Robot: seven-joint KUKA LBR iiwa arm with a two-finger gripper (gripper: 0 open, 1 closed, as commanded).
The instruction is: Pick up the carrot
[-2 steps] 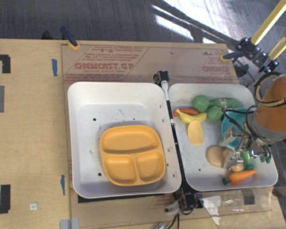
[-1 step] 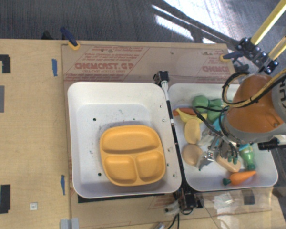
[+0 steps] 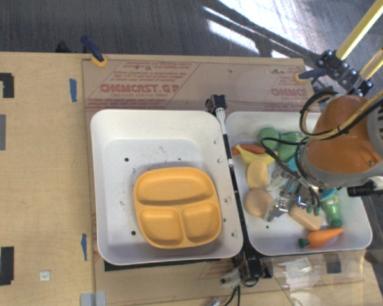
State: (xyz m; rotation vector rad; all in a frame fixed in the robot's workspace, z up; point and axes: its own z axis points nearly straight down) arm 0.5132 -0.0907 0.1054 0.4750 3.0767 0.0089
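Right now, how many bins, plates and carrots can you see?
White bins: 2, the left bin and the right bin
Yellow plates: 1, the plate in the left bin
Carrots: 1, the carrot in the right bin
Total: 4

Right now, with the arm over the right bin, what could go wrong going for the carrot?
The gripper hangs over the pale pieces in mid-bin, while the carrot lies nearer the front wall, so it may close on the wrong item. The carrot also touches a beige piece and sits beside a green item, which could be nudged or grabbed along with it.
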